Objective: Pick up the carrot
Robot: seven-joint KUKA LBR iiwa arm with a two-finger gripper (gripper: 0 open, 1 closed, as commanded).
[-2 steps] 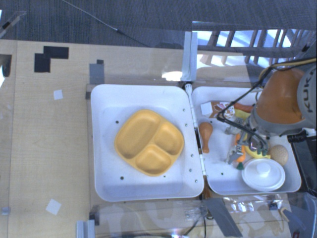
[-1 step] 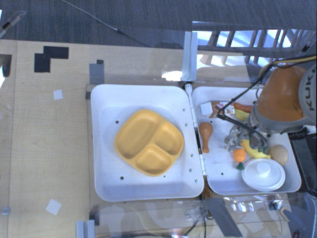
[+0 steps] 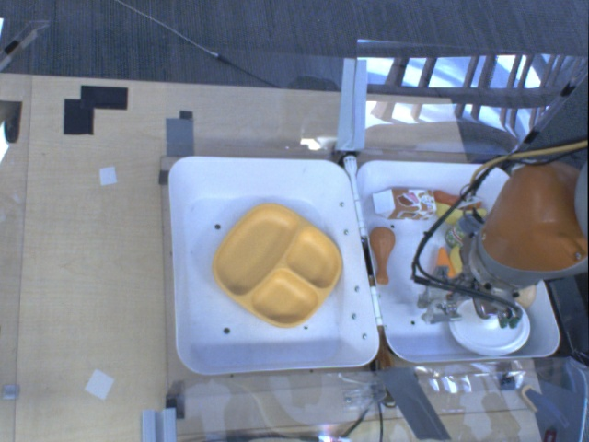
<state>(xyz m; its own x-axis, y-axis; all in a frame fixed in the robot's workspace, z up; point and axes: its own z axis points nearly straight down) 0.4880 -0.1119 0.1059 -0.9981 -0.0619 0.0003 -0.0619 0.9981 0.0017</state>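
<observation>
While the arm hangs low over the right bin [image 3: 398,343], the step in hand looks like the reach/descend onto the carrot, grasp not yet confirmed. Nearest the camera, a white plate [image 3: 488,336] sits at the bin's front edge, partly under the wrist hardware. Just above it the claw [image 3: 448,304] is down among cables; whether it is open or closed I cannot tell, blocked by the wrist. Carrot [image 3: 443,260]: probably the small orange sliver just beside the arm's left flank, mostly hidden by it. Left of that lies a brown drumstick-shaped toy [image 3: 380,251], apart from the carrot. Farther back, a printed packet [image 3: 412,203] against the bin's rear wall. Left bin [image 3: 193,339] carries a yellow divided plate [image 3: 277,263], well apart. Next move calls for centring over the orange sliver, clear of the plate, and closing on it alone.
</observation>
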